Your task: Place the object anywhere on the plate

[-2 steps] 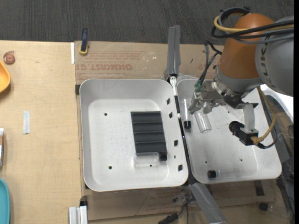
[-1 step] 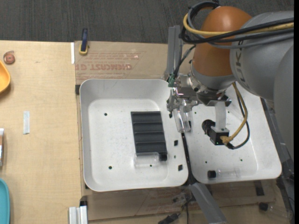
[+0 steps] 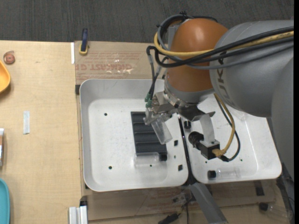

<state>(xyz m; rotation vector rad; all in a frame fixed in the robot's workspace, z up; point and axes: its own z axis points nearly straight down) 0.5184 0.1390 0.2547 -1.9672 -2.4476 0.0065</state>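
Note:
A black ribbed rectangular piece (image 3: 142, 136) lies flat in the middle of the left bin (image 3: 100, 125). A clear, glassy object (image 3: 148, 161) rests at its near end. My gripper (image 3: 159, 126) hangs over the upper right part of the black piece, low above it, under the orange wrist band (image 3: 196, 55). The arm hides the far right edge of the black piece. I cannot make out anything held in the gripper.
The right bin (image 3: 252, 167) holds a small black item (image 3: 211, 174) and a clear piece (image 3: 230, 173) near its front wall. A cable with a black and yellow connector (image 3: 208, 148) dangles from the wrist over the divider. Wooden bench lies to the left.

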